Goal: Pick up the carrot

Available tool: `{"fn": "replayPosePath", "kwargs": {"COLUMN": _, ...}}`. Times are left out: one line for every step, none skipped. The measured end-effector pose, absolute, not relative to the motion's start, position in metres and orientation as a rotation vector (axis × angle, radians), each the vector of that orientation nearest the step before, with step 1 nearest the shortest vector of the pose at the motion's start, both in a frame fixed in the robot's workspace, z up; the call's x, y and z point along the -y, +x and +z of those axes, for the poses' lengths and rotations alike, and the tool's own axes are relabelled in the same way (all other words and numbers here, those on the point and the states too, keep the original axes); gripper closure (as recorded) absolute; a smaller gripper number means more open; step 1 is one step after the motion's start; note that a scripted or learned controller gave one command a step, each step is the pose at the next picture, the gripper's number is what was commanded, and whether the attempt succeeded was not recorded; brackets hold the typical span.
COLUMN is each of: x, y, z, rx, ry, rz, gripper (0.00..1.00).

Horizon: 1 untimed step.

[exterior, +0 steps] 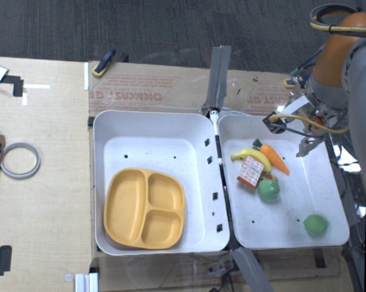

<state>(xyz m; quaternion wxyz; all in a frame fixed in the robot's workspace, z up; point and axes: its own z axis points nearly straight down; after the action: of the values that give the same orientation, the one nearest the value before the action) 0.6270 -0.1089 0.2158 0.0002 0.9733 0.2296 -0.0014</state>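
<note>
The carrot lies in the right bin, in its upper middle part, orange with a small dark green top at its upper-left end. Its long axis runs on a slant, from the leafy end at upper left down to the pointed tip at lower right. Just beside it on the left a yellow banana curves, touching or nearly touching the carrot's thick end. Below the two sits a small red and white carton, and against that carton's lower right a green round fruit. A second green round fruit rests well apart, near the bin's lower right corner.

The gripper hangs to the right of the carrot and a little above it in the view, over the same bin, with cables looped around the wrist. Whether it stands wide or narrow I cannot tell; nothing is seen held in it.

So the carrot lies leftward and slightly downward from the gripper. A grasp across the slanted axis, taken nearer the free tapered end, would likely keep clear of the banana and carton.

The left bin holds a yellow divided plate.
</note>
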Motion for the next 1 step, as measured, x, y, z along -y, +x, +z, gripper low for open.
{"fn": "replayPosePath", "kwargs": {"x": 0.1109, "y": 0.6205, "z": 0.1195, "rx": -1.583, "ry": 2.717, "rz": -0.005, "gripper": 0.0}}
